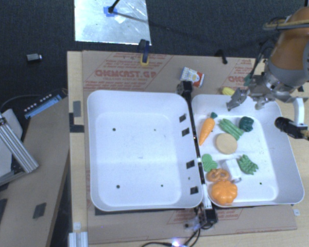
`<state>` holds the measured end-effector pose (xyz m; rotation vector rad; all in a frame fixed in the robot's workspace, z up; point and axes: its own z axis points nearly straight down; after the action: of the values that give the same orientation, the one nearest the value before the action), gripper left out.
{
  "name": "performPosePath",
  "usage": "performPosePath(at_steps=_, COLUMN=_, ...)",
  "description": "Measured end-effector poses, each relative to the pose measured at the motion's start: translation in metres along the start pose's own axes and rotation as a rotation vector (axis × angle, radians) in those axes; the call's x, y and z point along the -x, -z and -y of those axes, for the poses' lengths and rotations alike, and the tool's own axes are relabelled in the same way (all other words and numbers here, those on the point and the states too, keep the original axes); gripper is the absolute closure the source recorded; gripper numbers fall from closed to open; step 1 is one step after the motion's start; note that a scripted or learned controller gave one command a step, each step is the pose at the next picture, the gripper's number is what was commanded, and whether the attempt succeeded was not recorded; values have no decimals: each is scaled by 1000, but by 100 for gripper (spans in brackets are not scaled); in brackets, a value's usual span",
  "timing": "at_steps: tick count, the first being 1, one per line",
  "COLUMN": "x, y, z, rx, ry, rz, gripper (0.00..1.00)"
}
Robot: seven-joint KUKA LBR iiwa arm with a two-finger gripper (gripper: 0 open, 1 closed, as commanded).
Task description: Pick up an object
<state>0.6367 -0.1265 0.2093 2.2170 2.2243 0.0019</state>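
The gripper (249, 100) hangs spread and empty over the right bin's (286, 153) far edge, poised above the toys clustered at its left side: carrot (206, 129), green pods (230, 127), pumpkin (224, 191), any one pickable

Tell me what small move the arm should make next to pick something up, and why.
Probably lower the claw toward the green bean pod just below it. The claw hangs open above the far end of the right bin, holding nothing, and the toys lie nearer the camera; the pod seems the closest of them, with some space around it.
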Motion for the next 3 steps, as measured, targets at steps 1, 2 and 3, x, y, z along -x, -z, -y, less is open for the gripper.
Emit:
performPosePath(at_steps=1, x=0, y=12, z=-1, rx=4, ry=3, rz=0, gripper=100)
performPosePath(at_steps=2, x=-66, y=168, z=-26, rx=21, ry=9, rz=1, gripper=100)
performPosePath(at_steps=3, x=-139, y=217, z=-34, rx=8, ry=9, rz=-3, gripper=100)
